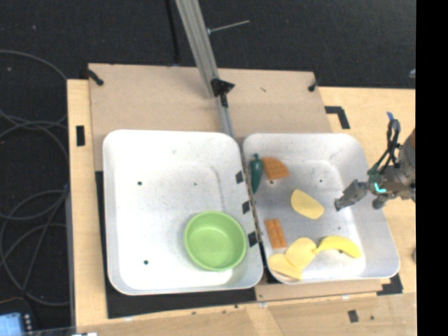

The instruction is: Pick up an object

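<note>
- You have two white bins side by side: the left bin (140, 159) and the right bin (329, 149), their inner edges meeting along a dark seam.
- Your gripper (358, 196) sits over the right bin's right side, near its right rim; you can't tell from here whether it is open or closed, and nothing shows between its tips.
- The closest object to it is a pale yellow oval piece (306, 204), just to its left, with bare floor around it.
- At the near edge you'll find a yellow banana (340, 246) beside two yellow chip-like pieces (294, 257), which touch and lie against the near rim.
- Along the left wall lie a green pepper (256, 171), an orange piece (276, 169) touching it, and a second orange block (275, 233) nearer you.
- The far right part of this bin is open floor.
- In the left bin a green bowl (215, 240) rests near the near right corner; the rest is bare.
</note>
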`<state>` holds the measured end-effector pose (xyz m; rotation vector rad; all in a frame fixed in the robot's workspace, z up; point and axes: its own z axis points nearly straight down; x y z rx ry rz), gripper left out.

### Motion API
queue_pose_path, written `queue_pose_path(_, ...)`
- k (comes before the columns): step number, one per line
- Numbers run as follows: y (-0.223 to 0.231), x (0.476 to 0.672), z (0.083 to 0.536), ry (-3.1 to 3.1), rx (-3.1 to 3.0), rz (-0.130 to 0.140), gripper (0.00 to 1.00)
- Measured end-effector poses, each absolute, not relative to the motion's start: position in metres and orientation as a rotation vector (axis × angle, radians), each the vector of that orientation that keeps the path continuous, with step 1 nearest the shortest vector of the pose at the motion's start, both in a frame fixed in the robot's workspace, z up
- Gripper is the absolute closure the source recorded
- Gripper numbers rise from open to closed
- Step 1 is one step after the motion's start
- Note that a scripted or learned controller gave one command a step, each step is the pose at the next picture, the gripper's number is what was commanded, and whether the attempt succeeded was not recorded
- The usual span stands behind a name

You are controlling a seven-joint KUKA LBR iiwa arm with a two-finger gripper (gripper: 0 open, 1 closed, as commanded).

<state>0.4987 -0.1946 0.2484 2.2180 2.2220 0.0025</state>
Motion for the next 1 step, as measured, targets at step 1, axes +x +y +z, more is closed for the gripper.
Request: queue_pose_path(1,-0.1943,0.4937,0.1862,2.224,2.224,-0.005,0.0)
